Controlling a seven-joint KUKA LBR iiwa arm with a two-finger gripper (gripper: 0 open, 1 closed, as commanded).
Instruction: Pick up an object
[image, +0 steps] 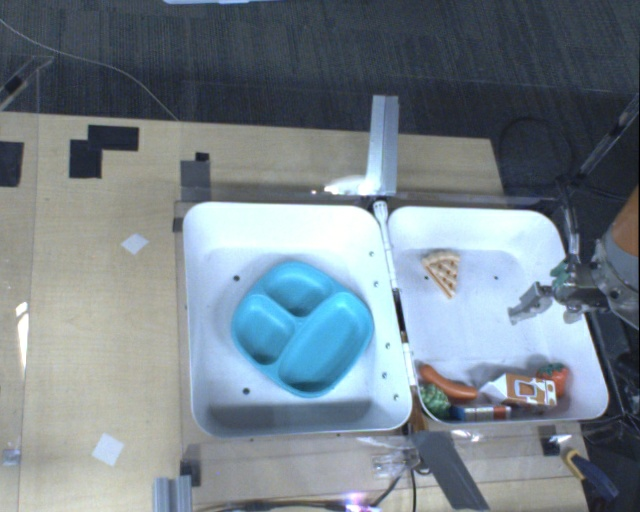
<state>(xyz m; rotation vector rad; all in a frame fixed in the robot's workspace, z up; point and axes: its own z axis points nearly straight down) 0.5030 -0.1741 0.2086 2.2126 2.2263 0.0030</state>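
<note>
My gripper (548, 308) hangs over the right side of the right bin (480, 225), coming in from the right edge. Its two fingers stand apart, open, with bare white bin floor showing between them. A tan waffle-patterned wedge (442, 272) lies in the upper left of this bin, well left of the gripper. Along the bin's near wall sit a red sausage (446, 383), a green piece (434, 402), an orange carton (525, 390) and a small red-orange item (557, 378), all below the gripper.
The left bin (215, 260) holds a blue three-section plate (302, 327). A metal post (384, 145) rises behind the seam between the bins. The wooden bench (90, 330) spreads out to the left.
</note>
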